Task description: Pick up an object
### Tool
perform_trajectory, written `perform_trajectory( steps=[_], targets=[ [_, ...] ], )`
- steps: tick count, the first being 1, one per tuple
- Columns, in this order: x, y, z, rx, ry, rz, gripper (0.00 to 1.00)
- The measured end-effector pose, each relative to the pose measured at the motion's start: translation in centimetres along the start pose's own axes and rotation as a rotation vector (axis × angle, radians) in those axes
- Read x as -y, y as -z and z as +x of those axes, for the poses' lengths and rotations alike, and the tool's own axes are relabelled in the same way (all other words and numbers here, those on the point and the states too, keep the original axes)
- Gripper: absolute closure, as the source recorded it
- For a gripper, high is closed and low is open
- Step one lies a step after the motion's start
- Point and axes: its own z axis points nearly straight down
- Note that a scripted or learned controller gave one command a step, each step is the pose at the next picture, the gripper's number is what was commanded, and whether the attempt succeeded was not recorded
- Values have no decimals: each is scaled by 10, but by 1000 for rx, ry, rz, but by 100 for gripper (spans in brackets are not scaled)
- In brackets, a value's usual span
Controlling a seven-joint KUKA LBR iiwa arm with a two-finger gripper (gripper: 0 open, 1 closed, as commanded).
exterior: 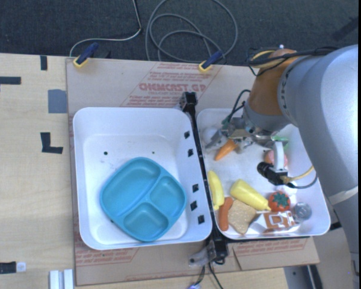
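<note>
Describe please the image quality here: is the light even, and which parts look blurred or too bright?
In the camera view the light is soft and even, with faint shadows inside the left bin beside the blue tray. The arm is near the lens and looks blurred. The white floor of the right bin is bright, nearly washed out. The toys around the carrot are small and lack detail.

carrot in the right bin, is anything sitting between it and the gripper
Nothing visible does. The gripper is down in the right bin directly at the carrot, its tips at the carrot's upper end. The banana, the yellow pepper and the bread slice lie nearer the bin's front, off that line.
</note>
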Motion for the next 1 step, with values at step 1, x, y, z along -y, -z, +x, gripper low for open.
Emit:
perform_trajectory(
  steps=[1],
  targets=[
    [1,10,-1,0,0,3,100]
  ],
)
